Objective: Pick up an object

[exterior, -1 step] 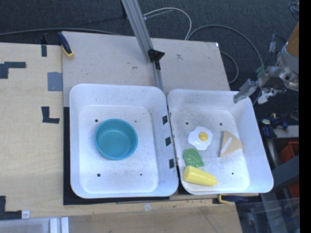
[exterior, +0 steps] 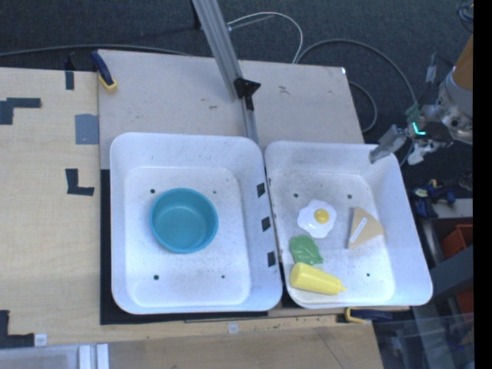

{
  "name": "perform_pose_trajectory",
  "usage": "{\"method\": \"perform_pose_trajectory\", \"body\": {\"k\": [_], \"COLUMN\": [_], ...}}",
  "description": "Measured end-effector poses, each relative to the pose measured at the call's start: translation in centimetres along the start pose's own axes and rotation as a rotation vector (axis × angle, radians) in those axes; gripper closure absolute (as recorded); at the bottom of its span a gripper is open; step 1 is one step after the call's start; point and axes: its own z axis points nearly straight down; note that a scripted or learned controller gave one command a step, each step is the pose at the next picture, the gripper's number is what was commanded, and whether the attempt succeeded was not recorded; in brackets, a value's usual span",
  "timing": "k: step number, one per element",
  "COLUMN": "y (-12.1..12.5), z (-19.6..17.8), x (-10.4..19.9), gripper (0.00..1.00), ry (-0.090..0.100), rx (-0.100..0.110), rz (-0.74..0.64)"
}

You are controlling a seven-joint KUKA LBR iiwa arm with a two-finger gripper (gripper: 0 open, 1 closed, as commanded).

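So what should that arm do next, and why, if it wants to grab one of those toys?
Probably swing in over the right bin and line up above one piece, perhaps the fried egg. The gripper hangs at that bin's upper right rim with nothing between its fingers, while the egg, cheese wedge, green piece and yellow piece lie apart from it on the bin floor.

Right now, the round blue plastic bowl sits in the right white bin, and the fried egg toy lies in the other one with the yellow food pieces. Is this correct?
Not quite: the camera view shows the round blue plastic bowl in the left white bin. The fried egg toy lies in the right bin with the yellow food pieces.
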Motion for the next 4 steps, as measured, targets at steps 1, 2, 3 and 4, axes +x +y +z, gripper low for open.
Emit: {"method": "perform_pose_trajectory", "body": {"k": [1,2,3,4], "y": [-0.1,0.0,0.4,0.5], "z": [6.5,11.0,17.3,15.9], "x": [0.3,0.9,1.3,1.4], "gripper": [0.0,0.0,0.0,1.0], "ry": [0.002,0.001,0.002,0.001], "rx": [0.007,0.004,0.006,0.001], "rz": [0.0,0.0,-0.001,-0.002]}}
